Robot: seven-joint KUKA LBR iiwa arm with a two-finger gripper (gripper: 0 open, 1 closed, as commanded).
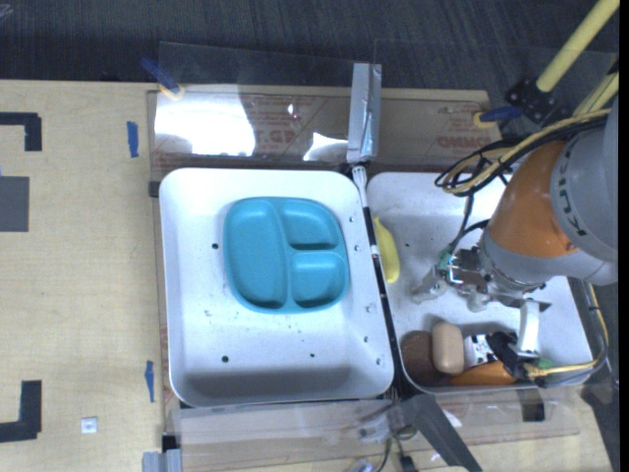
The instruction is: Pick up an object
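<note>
Your nearest targets, a tan block [447, 347] standing on end and a brown lump [418, 355] touching it, sit at the right bin's [413, 214] front edge. A yellow piece [387, 251] lies along its left wall. The claw [462, 281] hangs just above the block, toward the bin's back; its grip state cannot be told. A blue tray [287, 252] fills the left bin [197, 342].

The grey arm [590, 200] reached in from the right, its orange band [531, 209] bent above the wrist, which pointed downward. The gripper [470, 285] hung low beneath it, angled toward the left, amid trailing cables.
</note>
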